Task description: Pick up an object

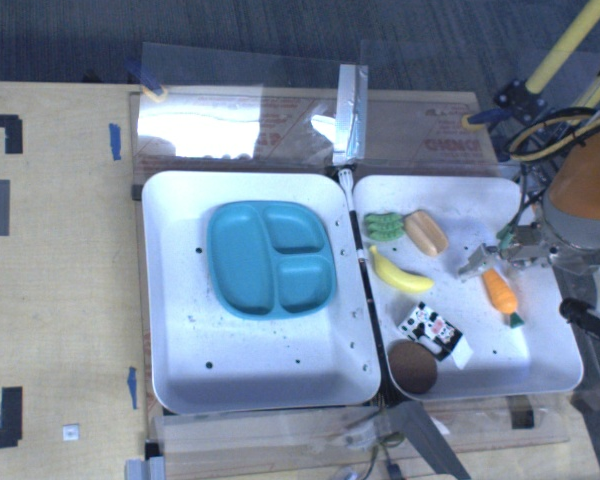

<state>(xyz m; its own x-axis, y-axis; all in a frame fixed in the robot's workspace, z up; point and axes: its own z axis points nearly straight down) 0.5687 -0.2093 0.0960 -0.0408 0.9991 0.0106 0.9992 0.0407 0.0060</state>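
The right bin [540, 363] holds a yellow banana [400, 274], a green leafy piece [385, 227], a tan bread roll [426, 233], an orange carrot [500, 293], a black-and-white patterned item [432, 330] and a brown round object [412, 365]. My gripper [488, 256] hangs low at that bin's right side, just above the carrot's upper end and to the right of the bread roll. I see nothing held in it. The arm's wrist with its orange band [585, 183] partly covers the bin's right edge.
The left bin [180, 348] holds a blue divided tray [273, 258]. A raised divider [360, 268] separates the two bins. A clear plastic sheet [250, 118] and a metal bracket [350, 108] stand behind them. Cables and a yellow pole [570, 38] crowd the upper right.
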